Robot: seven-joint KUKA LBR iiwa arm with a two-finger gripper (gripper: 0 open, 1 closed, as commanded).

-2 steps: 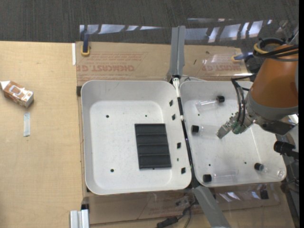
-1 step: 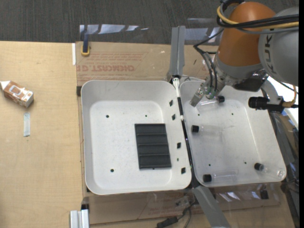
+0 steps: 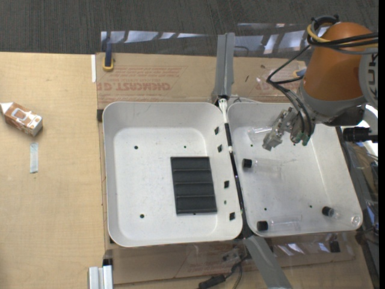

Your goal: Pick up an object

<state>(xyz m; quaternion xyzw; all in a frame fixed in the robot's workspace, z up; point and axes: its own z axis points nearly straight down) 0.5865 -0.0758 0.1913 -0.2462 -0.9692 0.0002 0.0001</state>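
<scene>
The gripper (image 3: 274,138) hangs over the upper middle of the right bin (image 3: 337,161), toward the right of the frame, and from this slant I cannot tell its state or whether anything is in it. The likeliest object, a black ribbed block (image 3: 194,185), lies flat at the centre of the left bin (image 3: 120,161), well apart from the arm. This looks like the approach step, nothing yet lifted; next the arm would need to cross the divider leftward and descend squarely over the block.

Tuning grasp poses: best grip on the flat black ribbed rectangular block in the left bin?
The flat black ribbed rectangular block lies flat mid-floor of the left white bin, walls well off. Probably come straight down and pinch across its two long edges, the narrower span, near the middle.
</scene>
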